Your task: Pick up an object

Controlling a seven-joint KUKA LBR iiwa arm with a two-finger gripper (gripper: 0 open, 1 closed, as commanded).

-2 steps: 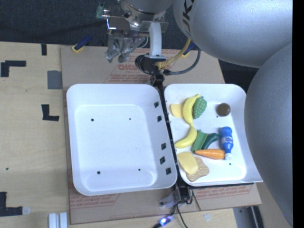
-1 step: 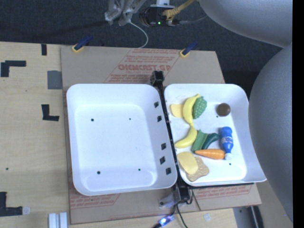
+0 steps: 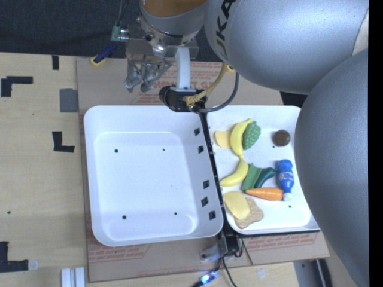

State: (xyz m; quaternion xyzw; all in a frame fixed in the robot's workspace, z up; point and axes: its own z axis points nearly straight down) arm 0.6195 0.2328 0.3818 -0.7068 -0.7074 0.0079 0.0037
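My gripper [image 3: 143,79] hangs above the bench just behind the left bin's [image 3: 96,160] far rim, with nothing between its fingers. The right bin [image 3: 299,217] holds the objects: a yellow banana [image 3: 238,137] beside a green bumpy fruit [image 3: 251,135], a brown round piece [image 3: 281,138], a second banana [image 3: 236,174], a dark green vegetable [image 3: 257,176], a blue bottle [image 3: 285,175], an orange carrot [image 3: 265,193], and a yellow piece [image 3: 236,204] on a tan slice [image 3: 252,214]. All lie well to the right of the gripper.
A raised divider with black clips [image 3: 206,166] separates the two bins. The big grey arm [image 3: 299,34] covers the upper right of the view. Brown cardboard [image 3: 108,88] lies under the bins.
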